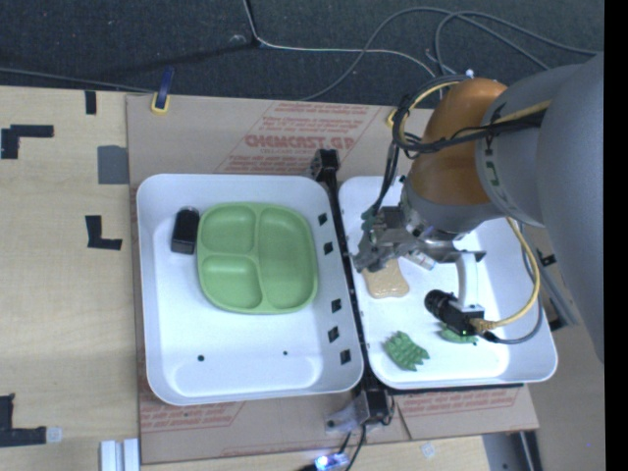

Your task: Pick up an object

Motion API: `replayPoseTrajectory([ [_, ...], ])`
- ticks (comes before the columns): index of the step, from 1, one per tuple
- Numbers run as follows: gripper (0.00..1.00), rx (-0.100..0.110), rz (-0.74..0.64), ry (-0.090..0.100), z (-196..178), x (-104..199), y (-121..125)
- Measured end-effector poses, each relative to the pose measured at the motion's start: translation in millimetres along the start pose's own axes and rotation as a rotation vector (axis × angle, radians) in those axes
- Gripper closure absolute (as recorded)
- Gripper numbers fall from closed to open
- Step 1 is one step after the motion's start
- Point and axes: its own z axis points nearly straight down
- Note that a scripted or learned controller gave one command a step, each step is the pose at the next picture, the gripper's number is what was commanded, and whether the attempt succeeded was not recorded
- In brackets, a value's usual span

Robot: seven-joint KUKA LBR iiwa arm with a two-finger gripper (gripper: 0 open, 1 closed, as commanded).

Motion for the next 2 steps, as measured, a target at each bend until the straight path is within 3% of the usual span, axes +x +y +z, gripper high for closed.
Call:
replayPoseTrajectory([
  [1, 1.00, 0.000, 0.000, 0.000, -1.4, 53.7, 3.5],
  [2, 1.00, -0.003, 0.001, 0.000, -17.7, 96.2, 22.4],
])
